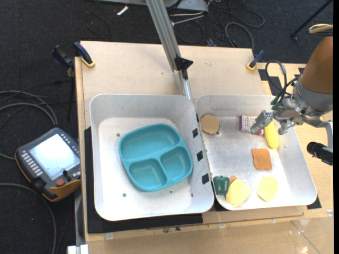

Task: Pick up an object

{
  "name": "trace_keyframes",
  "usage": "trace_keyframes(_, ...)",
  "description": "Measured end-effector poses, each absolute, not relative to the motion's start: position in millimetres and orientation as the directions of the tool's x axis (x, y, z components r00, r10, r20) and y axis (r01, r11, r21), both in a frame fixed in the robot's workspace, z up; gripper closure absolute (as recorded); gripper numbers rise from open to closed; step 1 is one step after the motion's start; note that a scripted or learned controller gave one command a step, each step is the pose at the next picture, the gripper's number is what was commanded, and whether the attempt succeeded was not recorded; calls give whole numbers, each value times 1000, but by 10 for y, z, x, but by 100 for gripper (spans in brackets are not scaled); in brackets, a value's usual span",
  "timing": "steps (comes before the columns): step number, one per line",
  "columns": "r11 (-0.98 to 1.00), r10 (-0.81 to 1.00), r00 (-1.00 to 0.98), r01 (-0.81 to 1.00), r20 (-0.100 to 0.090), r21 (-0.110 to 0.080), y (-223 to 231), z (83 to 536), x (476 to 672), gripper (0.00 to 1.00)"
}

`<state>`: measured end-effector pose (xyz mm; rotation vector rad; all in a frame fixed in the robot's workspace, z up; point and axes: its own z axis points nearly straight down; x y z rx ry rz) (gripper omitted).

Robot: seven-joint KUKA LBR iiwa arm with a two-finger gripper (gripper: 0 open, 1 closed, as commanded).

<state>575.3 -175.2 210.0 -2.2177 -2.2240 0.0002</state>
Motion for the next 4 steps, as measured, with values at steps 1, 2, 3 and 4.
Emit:
trace_keyframes(1,2,1000,-2,1000,0,-1,-1752,2100,5753,0)
trace_keyframes(2,-1,1000,1,1000,1,-6,-1792,1497,5675,0)
trace_keyframes(3,0,1000,0,1000,-2,1,-1789,980,5680,0)
trace_keyframes(4,0,1000,0,1000,-2,6,-1791,1116,5695,100)
